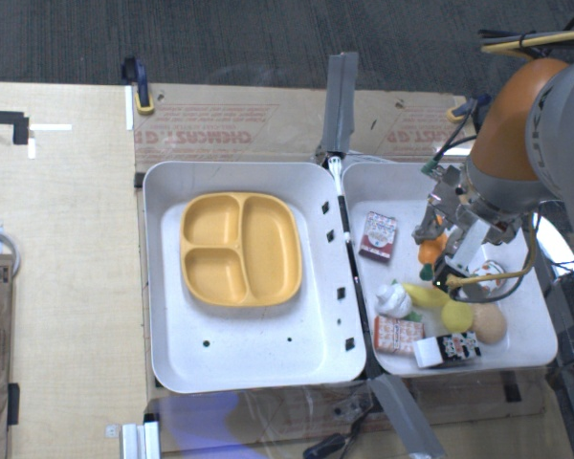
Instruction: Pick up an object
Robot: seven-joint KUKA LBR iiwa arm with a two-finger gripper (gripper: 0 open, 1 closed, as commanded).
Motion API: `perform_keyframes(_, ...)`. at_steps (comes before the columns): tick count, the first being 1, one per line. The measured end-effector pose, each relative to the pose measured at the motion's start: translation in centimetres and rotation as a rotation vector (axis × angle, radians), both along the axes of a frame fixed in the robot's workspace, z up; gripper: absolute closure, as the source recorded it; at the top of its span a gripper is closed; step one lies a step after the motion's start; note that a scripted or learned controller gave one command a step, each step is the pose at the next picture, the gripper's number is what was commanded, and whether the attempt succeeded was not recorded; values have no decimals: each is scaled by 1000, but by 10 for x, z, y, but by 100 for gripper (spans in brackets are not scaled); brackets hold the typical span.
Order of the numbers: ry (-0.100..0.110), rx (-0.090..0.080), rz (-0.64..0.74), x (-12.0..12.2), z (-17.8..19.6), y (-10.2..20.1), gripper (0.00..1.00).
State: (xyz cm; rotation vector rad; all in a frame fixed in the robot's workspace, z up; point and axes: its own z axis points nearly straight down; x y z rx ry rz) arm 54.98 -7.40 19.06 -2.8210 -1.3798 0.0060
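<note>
Orange shows right against the jaws: a small round orange thing [430,252] lies touching them on the side toward the middle wall, in the right shallow white plastic bin [394,191]. I cannot tell how far the jaws are open, or whether they grip it; the grey arm [517,151] hides too much.

Beyond the orange thing from the jaws lies a small red-and-white carton [379,236], its print too small to read. Just in front of the jaws lie a long yellow banana-shaped thing [423,295] and a crumpled white lump [394,300]. Nearer the front rim are a yellow-green ball [456,314], a tan egg-shaped thing [489,323], a flat red-and-white packet [398,333] and a white-and-black box [447,349], their labels unreadable.

Well away from the jaws, in the left shallow white plastic bin [172,333], rests a yellow three-compartment plate [241,250]. Behind both bins a brown cardboard sheet [210,122] on the desk [57,256] carries upside-down reddish lettering, which I cannot read with certainty.
</note>
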Motion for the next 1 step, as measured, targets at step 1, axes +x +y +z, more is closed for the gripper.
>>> perform_keyframes(1,0,0,106,6,57,4,100)
